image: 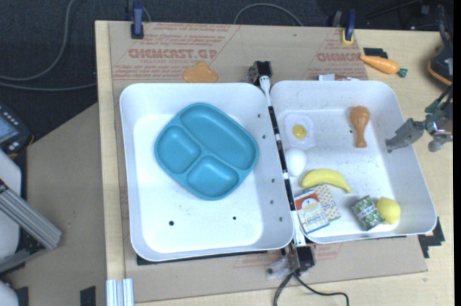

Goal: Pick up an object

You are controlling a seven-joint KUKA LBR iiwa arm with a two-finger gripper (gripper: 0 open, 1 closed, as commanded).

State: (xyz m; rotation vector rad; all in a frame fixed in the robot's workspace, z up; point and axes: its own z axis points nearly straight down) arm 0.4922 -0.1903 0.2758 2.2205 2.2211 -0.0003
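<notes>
Gripper (421, 135) at right bin's (412, 175) right rim, grasp state unclear; drumstick (359, 123), banana (325, 179) inside bin.

Gripper (418, 133) at the right rim of the right bin (412, 166), above the bin wall; whether the jaws are open cannot be told. Nothing visible between them.

Nearest the jaws, just inboard: toy chicken drumstick (359, 123). Further inboard: fried egg (299, 132), white egg (295, 161) below it. Below and inboard of the jaws: banana (325, 179), snack packet (318, 207), green carton (366, 212) touching a lemon (388, 210).

Left bin (144, 225), well away from the jaws: blue divided plate (206, 150), three compartments.

On the desk (115, 153) beyond the bins: toy carrot (382, 65) above the jaws, orange piece (200, 73) far inboard.
</notes>
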